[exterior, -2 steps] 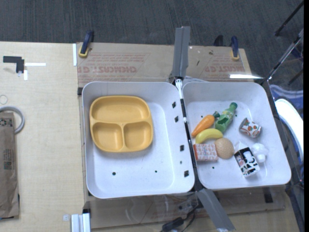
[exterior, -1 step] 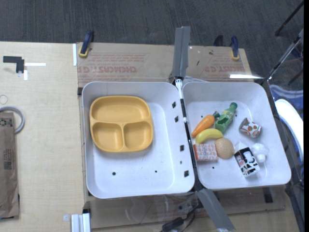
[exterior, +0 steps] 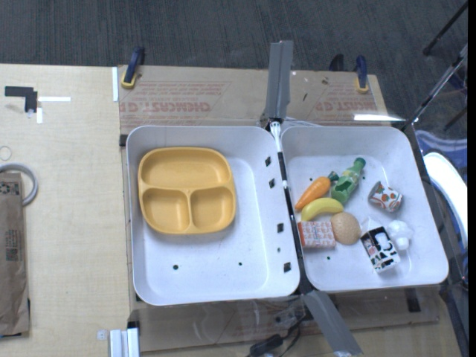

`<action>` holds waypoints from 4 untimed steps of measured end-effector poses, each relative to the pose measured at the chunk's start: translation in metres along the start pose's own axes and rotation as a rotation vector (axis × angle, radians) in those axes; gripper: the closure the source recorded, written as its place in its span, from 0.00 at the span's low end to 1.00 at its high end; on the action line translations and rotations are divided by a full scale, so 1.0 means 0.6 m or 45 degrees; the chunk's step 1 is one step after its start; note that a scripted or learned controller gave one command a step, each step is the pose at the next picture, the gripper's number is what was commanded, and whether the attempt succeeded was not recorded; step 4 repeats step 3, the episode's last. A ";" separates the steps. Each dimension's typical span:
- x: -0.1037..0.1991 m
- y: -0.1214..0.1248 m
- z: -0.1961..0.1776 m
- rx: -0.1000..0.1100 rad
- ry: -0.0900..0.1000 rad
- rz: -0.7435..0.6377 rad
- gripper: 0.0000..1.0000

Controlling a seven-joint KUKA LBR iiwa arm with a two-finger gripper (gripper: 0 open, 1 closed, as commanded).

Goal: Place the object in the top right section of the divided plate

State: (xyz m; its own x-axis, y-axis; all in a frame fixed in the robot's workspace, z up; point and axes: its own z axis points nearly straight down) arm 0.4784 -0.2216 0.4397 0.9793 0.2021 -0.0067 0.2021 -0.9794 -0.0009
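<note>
We log two white bins side by side on the desk (exterior: 67,222). The left bin (exterior: 208,270) holds one item, a yellow divided plate (exterior: 187,190), sitting in its far half, flat and upright. The plate has one wide section along its far side and two smaller sections along its near side; all three show bare yellow.

Every loose object is in the right bin (exterior: 338,270), none touching the plate. An orange carrot (exterior: 312,192) lies slanted near the bin's left wall, its leafy end touching a green bottle (exterior: 346,183) that lies on its side, cap pointing to the far right. A yellow banana (exterior: 321,209) sits just below the carrot. Below it, a red-and-white packet (exterior: 317,234) lies flat, with a round tan item (exterior: 345,228), bread roll or potato, we can't say which, touching its right edge. Further right, a small orange-and-white carton (exterior: 385,198) sits alone. Near the front right corner, a black-and-white carton (exterior: 379,248) lies tilted, with a small white lump (exterior: 400,231) just beside it; too blurred to name.

Which of these is the task's object, we cannot tell. End effector state: we cannot tell.

Behind the bins, a cardboard sheet (exterior: 193,99) with red print is held by two blue clamps, one left (exterior: 134,65) and one right (exterior: 361,73). A brown paper bag (exterior: 13,259) lies at the desk's left edge.
</note>
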 end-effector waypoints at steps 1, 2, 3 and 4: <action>0.002 0.000 -0.013 0.001 -0.007 -0.004 1.00; 0.005 0.001 -0.001 0.001 0.000 0.003 1.00; 0.002 0.001 0.000 0.001 0.000 0.003 1.00; 0.002 0.001 0.000 0.001 0.000 0.003 1.00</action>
